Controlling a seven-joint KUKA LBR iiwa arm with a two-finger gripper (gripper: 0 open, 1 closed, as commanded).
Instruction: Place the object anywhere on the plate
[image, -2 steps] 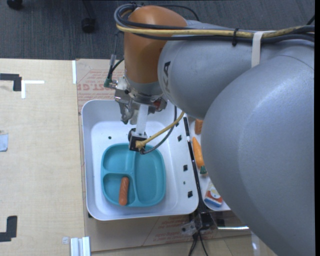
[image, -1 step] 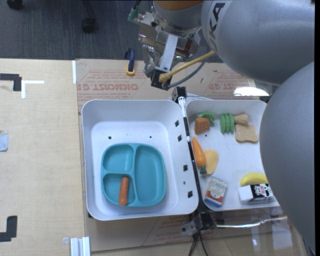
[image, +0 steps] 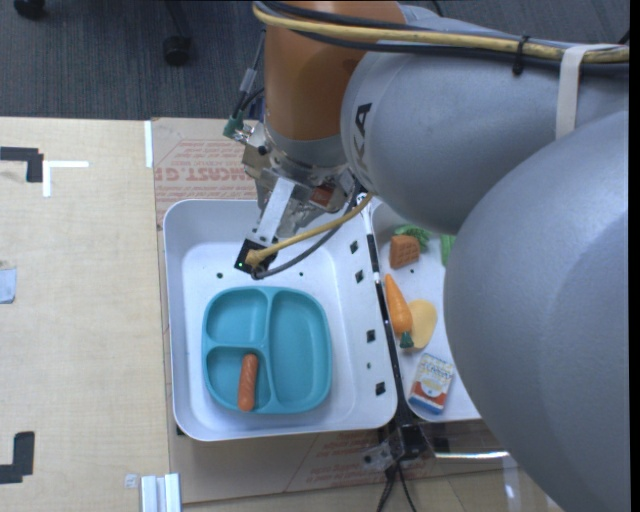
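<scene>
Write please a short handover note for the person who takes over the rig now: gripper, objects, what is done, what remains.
Gripper: above the far end of the left bin; whether it holds anything cannot be told.
Plate: in the left bin, with an orange sausage in its small near-left compartment.
Right bin: carrot and carton.
Done: placing, apparently.
Left: probably only to pull the arm back and check.

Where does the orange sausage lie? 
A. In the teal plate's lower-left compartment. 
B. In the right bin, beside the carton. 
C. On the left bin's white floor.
A: the sausage lies within the rim of the teal plate, in its small lower-left compartment.
</scene>
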